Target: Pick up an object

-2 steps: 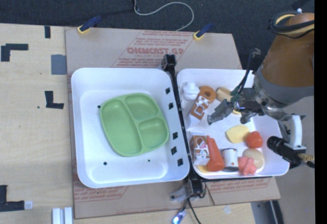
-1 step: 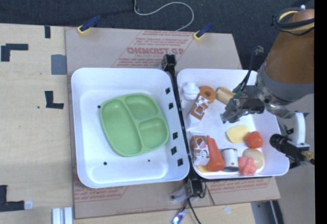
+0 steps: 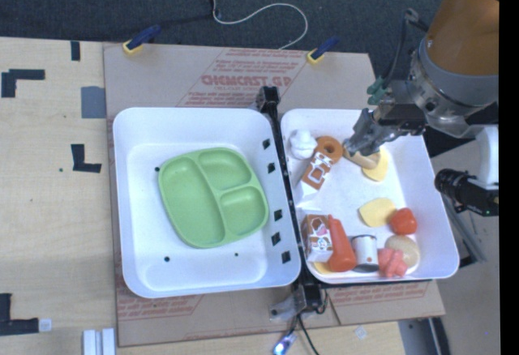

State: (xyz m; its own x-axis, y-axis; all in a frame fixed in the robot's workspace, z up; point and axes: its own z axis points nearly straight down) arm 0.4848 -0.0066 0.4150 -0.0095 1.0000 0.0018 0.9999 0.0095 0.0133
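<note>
My gripper (image 3: 362,143) hangs low over the back of the right bin (image 3: 438,207), its dark fingers pointing down beside a pale yellow piece (image 3: 375,169). Just left of it lie a brown ring-shaped item (image 3: 328,147), a small white item (image 3: 301,143) and an orange-and-white packet (image 3: 315,173). Toward the front sit a yellow wedge (image 3: 376,212), a red tomato-like ball (image 3: 403,221), a carton (image 3: 319,237), a red bottle (image 3: 340,252), a small can (image 3: 366,250) and pink pieces (image 3: 393,263). Nothing is visibly between the fingers.
The left bin (image 3: 134,183) holds a green divided plate (image 3: 214,197). A black divider with clips (image 3: 276,175) runs between the bins. Cardboard lies under both bins, and a white cable (image 3: 259,13) loops behind them.
</note>
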